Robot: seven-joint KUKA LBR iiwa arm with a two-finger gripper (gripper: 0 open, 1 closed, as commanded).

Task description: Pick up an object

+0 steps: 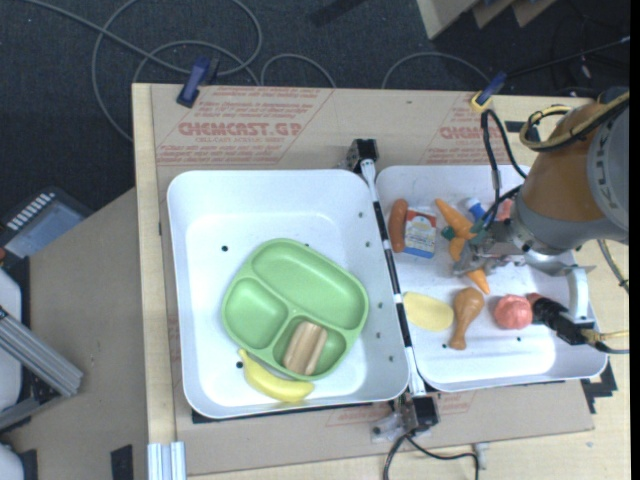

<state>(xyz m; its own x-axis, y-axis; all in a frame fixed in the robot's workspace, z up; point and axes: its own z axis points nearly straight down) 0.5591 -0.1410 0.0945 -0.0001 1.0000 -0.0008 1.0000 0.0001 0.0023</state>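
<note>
The right bin (pixel 500 363) holds a red sausage (pixel 399 224), a small carton (pixel 421 239), an orange carrot (pixel 453 214), a brown drumstick (pixel 465 313), a pale yellow piece (pixel 428 312) and a red ball-shaped fruit (pixel 513 311). My gripper (pixel 486 255) is low over the middle of this bin, just right of the carton and above the drumstick. A small orange piece (pixel 479 281) lies right under it. Whether anything sits between the jaws is hidden by the wrist.
The left bin (pixel 200 228) carries a green divided plate (pixel 293 301) with a tan bun (pixel 304 348) in one compartment. A banana (pixel 275 382) lies against the plate's near edge. A small blue item (pixel 476 210) sits near the carrot.
</note>
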